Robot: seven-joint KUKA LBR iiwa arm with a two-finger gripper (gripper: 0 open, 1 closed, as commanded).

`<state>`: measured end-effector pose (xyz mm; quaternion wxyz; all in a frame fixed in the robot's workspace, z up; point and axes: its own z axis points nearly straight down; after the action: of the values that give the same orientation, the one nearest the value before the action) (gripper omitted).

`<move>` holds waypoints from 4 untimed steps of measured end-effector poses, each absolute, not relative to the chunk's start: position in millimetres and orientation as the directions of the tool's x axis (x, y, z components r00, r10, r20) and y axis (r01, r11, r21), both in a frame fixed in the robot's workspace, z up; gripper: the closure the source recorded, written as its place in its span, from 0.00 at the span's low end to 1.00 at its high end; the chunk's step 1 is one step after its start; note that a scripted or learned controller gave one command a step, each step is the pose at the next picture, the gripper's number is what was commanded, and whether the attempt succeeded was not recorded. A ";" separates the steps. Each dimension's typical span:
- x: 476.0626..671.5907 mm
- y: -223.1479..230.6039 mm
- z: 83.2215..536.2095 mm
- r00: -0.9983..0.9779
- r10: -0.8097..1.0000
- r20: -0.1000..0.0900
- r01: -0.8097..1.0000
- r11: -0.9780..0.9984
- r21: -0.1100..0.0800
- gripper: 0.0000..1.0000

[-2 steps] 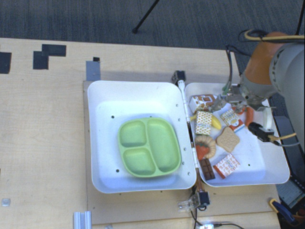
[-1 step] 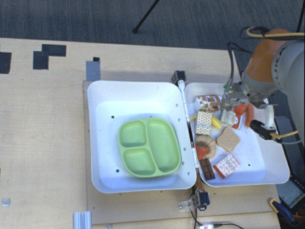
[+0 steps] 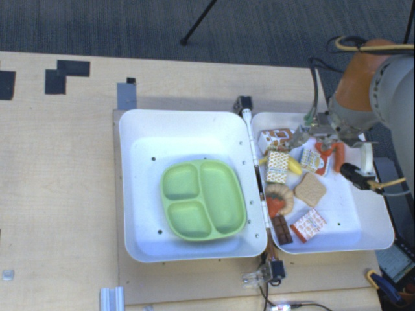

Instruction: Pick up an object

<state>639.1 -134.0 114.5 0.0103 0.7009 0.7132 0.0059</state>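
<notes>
A red-and-white packet (image 3: 308, 225) lies nearest in the right bin (image 3: 363, 235), with a tan toast slice (image 3: 310, 189) beyond it. The green divided plate (image 3: 203, 200) fills the left bin (image 3: 139, 173). Farther back, the gripper (image 3: 316, 133) hangs over the clutter; its state cannot be told.

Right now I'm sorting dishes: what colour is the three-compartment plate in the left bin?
Light green plate, clearest in the camera view.

A pale wooden desk (image 3: 58, 193) filled most of the scene, lit evenly with no hard shadows. Beyond its far edge lay dark blue-grey carpet (image 3: 117, 11), crossed by a thin black pole (image 3: 206, 10) running at a slant. A few dark rectangular patches (image 3: 65, 75) sat on the desk's far left.
</notes>
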 end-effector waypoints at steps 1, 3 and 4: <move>566.1 -128.2 90.3 -0.002 1.000 -0.007 1.000 0.003 0.018 0.00; 567.9 -129.2 102.1 -0.003 1.000 -0.010 1.000 0.003 0.024 0.00; 569.5 -129.5 113.7 -0.004 1.000 -0.012 1.000 0.004 0.029 1.00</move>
<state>569.5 -129.5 113.7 0.0145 0.7055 0.7085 0.0058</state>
